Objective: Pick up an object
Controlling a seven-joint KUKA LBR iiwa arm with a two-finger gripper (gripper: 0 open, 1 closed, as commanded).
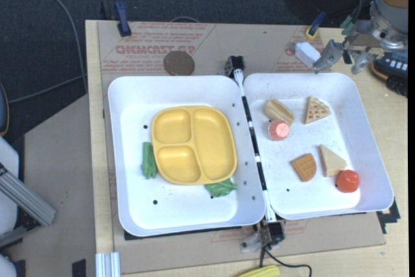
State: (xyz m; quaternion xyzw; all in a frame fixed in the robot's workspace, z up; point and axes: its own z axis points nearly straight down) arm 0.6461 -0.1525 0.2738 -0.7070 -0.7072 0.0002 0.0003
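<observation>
From the camera view, you see the hand (342,55) poised above the far rim of the right bin (373,139), its two dark fingers spread apart with nothing between them. Your candidates all lie in that bin: a bread roll (279,110) touching a pink round piece (279,130), a pizza slice (316,110) nearest the hand, a brown cracker (304,167) beside a sandwich wedge (331,159), and a red tomato (347,181) at the near corner. They sit loosely spaced, probably so fingers can close around one alone. The left bin (123,139) holds a yellow divided plate (193,143) with green leaves (149,161) tucked at its edges, on the table (97,74)
</observation>
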